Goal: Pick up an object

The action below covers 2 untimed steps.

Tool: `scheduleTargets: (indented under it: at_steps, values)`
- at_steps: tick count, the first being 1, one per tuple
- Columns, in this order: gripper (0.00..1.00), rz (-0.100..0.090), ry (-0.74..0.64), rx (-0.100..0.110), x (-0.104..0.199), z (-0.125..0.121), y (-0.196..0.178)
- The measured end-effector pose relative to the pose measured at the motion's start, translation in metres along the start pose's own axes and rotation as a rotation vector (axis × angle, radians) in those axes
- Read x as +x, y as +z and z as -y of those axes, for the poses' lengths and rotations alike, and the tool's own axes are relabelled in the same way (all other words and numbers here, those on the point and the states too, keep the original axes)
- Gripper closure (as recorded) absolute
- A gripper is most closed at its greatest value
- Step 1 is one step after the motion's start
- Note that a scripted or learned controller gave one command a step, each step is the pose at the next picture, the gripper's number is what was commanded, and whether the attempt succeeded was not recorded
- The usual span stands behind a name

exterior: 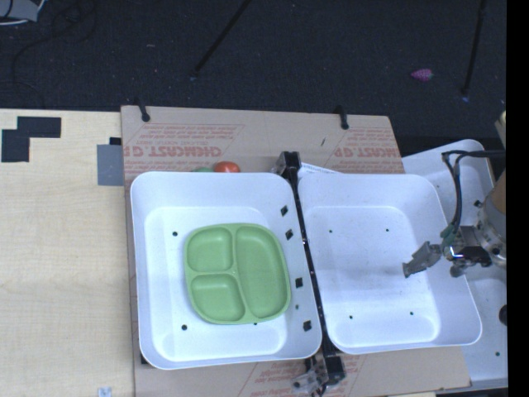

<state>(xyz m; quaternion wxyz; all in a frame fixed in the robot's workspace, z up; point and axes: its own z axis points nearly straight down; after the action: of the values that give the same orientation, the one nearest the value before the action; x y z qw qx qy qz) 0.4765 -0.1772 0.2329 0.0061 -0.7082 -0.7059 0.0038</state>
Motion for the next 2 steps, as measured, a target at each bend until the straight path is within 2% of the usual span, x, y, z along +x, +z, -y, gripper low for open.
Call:
scheduleTargets:
  at_steps: [1, 2]
  values:
    - [0.00, 0.003, -0.003, -0.013, 0.000, -0.003, -0.006]
    - [0.00, 0.000, -0.003, -0.005, 0.004, -0.003, 0.058]
